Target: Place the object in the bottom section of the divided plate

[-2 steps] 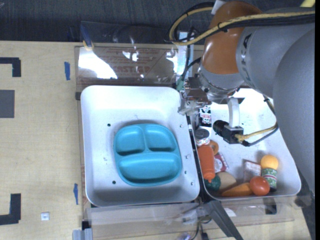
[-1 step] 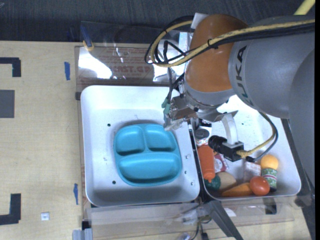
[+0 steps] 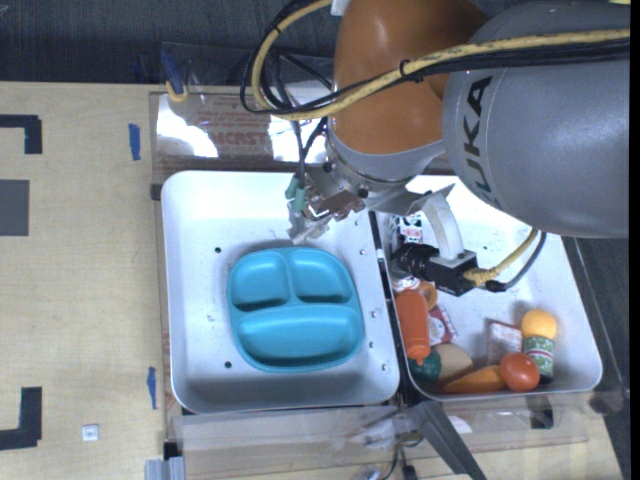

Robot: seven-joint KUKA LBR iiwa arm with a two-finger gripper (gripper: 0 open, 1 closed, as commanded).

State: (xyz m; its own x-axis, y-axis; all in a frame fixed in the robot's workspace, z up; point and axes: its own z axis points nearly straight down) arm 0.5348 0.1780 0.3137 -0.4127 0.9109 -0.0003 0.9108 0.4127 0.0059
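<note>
- I see the gripper (image 3: 303, 226) above the divided plate (image 3: 295, 308), top edge.
- Finger state: I cannot tell.
- Toy food (image 3: 470, 353) lies in the right bin (image 3: 585, 343).

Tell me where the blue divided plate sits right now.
The blue divided plate lies in the left white bin, toward its lower right, just below the end effector.

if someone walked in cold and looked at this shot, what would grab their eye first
Most likely the big grey arm with its orange band, reaching in from the right and covering the upper part of the view. Next, the bright blue divided plate in the left white bin, with the end effector just above its top edge. Then the colourful toy food heaped in the right bin, including an orange carrot.
</note>
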